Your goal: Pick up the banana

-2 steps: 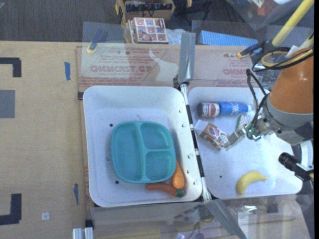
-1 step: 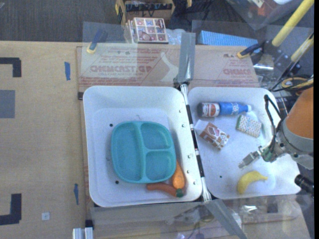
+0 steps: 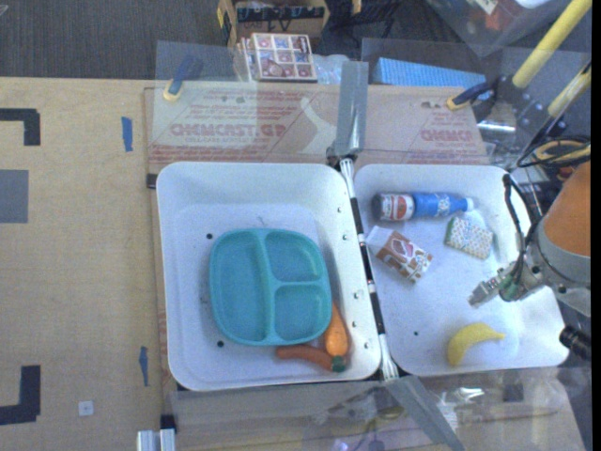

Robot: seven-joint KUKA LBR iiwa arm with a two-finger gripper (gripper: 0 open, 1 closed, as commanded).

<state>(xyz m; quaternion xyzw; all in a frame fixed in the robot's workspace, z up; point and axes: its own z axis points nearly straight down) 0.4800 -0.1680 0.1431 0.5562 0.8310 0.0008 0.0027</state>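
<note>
With the banana [image 3: 472,342] lying loose just below and left of the gripper [image 3: 488,290], whose jaw state I cannot tell, a slanted descent could nudge it away ungrasped.

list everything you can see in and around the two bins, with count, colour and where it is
banana: 1, yellow, right bin, near front, just below the gripper
bottle: 1, blue with red and white label, lying on its side at the back of the right bin
small carton: 1, red-brown and white, middle left of the right bin
sponge-like pad: 1, pale green speckled, right bin, below the bottle's right end
divided plate: 1, teal, three compartments, centre of the left bin
carrots: 2, orange, left bin, at the plate's front right corner
bins: 2, white, side by side on the bench
cardboard box: 1, brown, behind the bins
arm: 1, grey with orange band, at right
gripper: 1, metallic, over the right bin above the banana
</note>
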